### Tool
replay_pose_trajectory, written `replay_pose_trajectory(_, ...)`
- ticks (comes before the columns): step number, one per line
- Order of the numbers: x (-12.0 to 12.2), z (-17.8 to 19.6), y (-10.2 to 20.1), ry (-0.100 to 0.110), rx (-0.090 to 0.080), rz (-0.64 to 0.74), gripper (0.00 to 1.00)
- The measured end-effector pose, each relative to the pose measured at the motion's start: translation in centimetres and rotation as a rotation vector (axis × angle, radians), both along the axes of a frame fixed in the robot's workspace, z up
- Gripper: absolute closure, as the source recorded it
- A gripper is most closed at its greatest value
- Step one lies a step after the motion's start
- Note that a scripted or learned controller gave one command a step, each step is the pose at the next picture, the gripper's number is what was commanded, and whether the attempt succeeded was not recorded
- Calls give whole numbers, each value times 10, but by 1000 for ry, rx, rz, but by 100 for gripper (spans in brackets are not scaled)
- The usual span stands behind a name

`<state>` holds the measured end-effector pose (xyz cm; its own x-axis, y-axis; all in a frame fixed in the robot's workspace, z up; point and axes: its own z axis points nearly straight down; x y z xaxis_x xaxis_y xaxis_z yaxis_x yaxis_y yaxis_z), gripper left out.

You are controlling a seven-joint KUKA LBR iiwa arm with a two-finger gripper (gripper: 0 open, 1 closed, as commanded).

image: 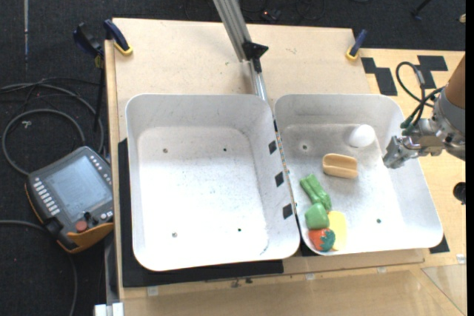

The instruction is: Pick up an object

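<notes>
We see the gripper (394,153) just right of the tan block (340,166), whose long axis points toward it; its opening we cannot tell, apparently holding nothing.

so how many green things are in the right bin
2. A long green piece lies near the divider, and a rounder green piece sits just below it, beside the yellow and red items.

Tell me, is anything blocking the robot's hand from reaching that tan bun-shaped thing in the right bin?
Nothing visible does. The hand sits over the right bin's right side, and bare white floor lies between it and the tan bun-shaped object. The white ball lies apart from that path, farther back.
</notes>
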<state>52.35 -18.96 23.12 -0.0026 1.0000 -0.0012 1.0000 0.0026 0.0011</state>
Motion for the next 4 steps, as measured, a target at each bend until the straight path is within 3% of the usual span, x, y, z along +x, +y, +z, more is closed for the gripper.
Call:
replay_pose_trajectory(1,4,8,47,0,2,5,100)
replay_pose_trajectory(4,-13,15,220,2,3,5,100)
